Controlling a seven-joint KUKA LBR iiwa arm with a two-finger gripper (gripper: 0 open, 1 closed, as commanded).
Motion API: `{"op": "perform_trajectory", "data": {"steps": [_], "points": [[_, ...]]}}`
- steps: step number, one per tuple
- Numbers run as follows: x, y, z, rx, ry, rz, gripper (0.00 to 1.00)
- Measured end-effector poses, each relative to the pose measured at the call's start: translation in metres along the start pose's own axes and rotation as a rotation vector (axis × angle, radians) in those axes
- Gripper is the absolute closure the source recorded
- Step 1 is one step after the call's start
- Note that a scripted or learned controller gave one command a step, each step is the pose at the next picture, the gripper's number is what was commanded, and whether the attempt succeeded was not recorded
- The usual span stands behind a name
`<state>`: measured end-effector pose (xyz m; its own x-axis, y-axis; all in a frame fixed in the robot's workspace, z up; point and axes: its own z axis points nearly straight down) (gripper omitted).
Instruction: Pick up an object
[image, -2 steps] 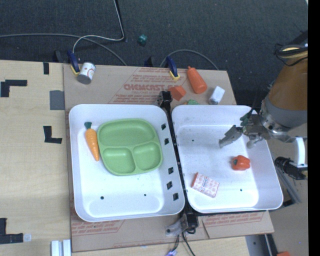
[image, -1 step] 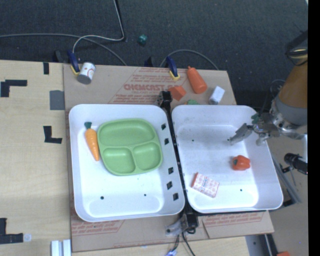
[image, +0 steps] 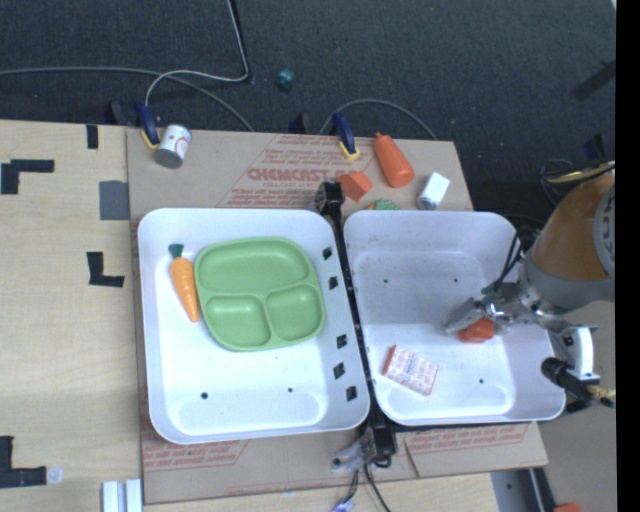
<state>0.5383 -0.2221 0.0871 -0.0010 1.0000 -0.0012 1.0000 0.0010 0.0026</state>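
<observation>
Hand position at this moment was low in the right bin, at its right-hand side, directly over a small orange-red object. The metal fingers pointed toward the bin's middle, and whether they stood apart or together could not be told from this slanted view. The object lay touching or just beneath the fingertips; it could not be confirmed as held.

For a sound grasp, the hand would probably need to be centred so that one finger passed on each side of the object, then lowered close to the bin floor before closing. The object looked small and rounded, so an off-centre closure could squeeze it sideways.

A flat red-and-white packet lay nearby toward the front of the same bin, apart from the object and not an obstruction. The bin's right wall stood close behind the wrist and limited approach from that side.

The left bin carried a green divided plate with a toy carrot beside it. Loose items and clamps lay on the table behind both bins.
</observation>
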Motion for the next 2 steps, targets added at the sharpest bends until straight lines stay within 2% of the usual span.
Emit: {"op": "perform_trajectory", "data": {"steps": [1, 2], "points": [[-0.001, 0.001, -0.011, -0.004, -0.003, 0.001, 1.00], [0.054, 0.063, -0.002, -0.009, 0.000, -0.002, 1.00]]}}
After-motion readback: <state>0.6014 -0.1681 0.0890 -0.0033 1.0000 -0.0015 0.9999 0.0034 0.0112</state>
